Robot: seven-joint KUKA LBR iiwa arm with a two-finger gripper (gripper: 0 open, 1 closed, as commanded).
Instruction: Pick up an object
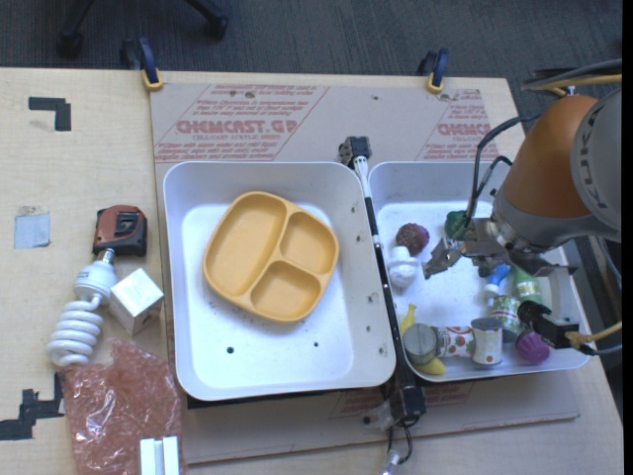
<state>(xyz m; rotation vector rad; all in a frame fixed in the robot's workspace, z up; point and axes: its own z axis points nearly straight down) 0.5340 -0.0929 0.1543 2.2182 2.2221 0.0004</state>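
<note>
Bench with two white bins; arm over the right one.

Left bin (188,295): one yellow divided plate (270,255), three compartments, lying flat near the middle; right bin (391,181): maroon ball (412,237) near the left wall, white object (402,268) just below it, yellow banana-like piece (407,318) against the left wall, grey can (422,343) at the lower edge, small white cup (487,342) beside it, purple piece (531,347) at the lower right, green and blue items (514,287) under the arm; arm (564,166): grey with orange band, entering from the right; gripper (444,254): low over the right bin, right of the maroon ball, nothing seen between its fingers, open or closed cannot be told; bench left of bins: tape measure (121,231), spiral light bulb (81,310), white cube (136,296), pink plastic bag (124,404).
</note>
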